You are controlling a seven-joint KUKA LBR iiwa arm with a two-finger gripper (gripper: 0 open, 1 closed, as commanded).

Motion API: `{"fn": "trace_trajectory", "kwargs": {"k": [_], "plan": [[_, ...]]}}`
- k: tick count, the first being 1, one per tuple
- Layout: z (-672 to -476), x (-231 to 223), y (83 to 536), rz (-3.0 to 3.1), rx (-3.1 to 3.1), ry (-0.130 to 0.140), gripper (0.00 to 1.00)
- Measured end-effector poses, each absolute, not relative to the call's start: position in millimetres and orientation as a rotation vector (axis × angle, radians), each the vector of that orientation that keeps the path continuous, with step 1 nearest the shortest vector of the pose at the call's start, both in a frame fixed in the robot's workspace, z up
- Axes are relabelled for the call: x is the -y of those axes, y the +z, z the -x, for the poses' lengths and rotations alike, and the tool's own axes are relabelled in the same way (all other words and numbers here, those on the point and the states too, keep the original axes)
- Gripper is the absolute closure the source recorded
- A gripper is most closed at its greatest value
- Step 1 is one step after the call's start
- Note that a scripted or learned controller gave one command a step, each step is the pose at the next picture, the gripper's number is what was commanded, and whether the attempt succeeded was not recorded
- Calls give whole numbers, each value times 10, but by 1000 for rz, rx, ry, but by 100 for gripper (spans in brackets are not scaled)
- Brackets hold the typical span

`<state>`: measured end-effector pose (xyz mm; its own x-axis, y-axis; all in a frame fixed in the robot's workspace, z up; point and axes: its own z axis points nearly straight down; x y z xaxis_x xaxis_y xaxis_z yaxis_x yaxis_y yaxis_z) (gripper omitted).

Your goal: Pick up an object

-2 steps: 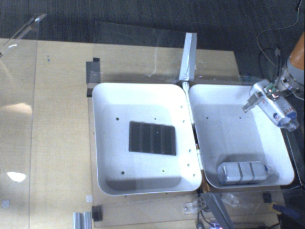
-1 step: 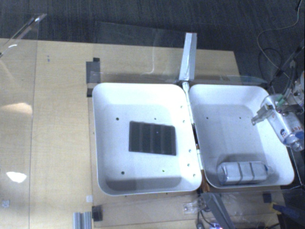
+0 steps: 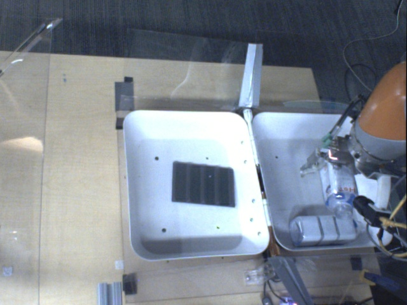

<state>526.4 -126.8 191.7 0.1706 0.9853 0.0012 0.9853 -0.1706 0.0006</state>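
Gripper (image 3: 332, 156) over right white bin (image 3: 280, 138), state unclear. Clear plastic bottle (image 3: 340, 189) at 6 o'clock; descend centred, avoid grey block (image 3: 321, 229).

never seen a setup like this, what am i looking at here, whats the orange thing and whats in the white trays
This is one picture from a camera fixed above a wooden bench, looking down at a slant. The orange and grey shape at the right edge is a robot arm reaching in; its gripper hangs over the right-hand shallow white bin. In that bin lie a clear plastic bottle with a blue cap and a grey ribbed oblong block near the front wall. The left-hand shallow white bin holds a dark ribbed rectangular pad lying flat in its middle. The picture is too blurred to tell whether anything is held.
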Motion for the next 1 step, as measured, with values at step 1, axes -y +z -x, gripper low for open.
{"fn": "trace_trajectory", "kwargs": {"k": [1], "plan": [[-5242,1366,3083,2051,2389,-5,0]]}}
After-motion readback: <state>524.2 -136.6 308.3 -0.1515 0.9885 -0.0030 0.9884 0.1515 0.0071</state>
